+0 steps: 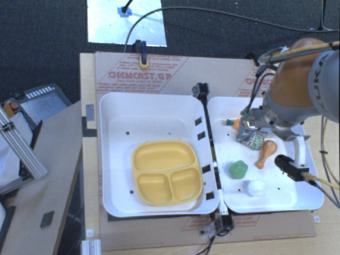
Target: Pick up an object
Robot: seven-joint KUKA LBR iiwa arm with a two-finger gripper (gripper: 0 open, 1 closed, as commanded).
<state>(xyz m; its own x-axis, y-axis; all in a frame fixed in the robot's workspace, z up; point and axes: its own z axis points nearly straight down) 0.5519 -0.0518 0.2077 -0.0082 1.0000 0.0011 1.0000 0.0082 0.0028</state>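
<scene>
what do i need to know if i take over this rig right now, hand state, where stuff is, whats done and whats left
Hand: down in the right bin, at its far side, by a crumpled silvery packet. A grasp cannot be confirmed.
Right bin also holds: small orange piece, tan drumstick toy, green piece, white ball.
Left bin: yellow divided tray.
Done: arm positioned over the objects.
Left: secure one object and lift it.
</scene>
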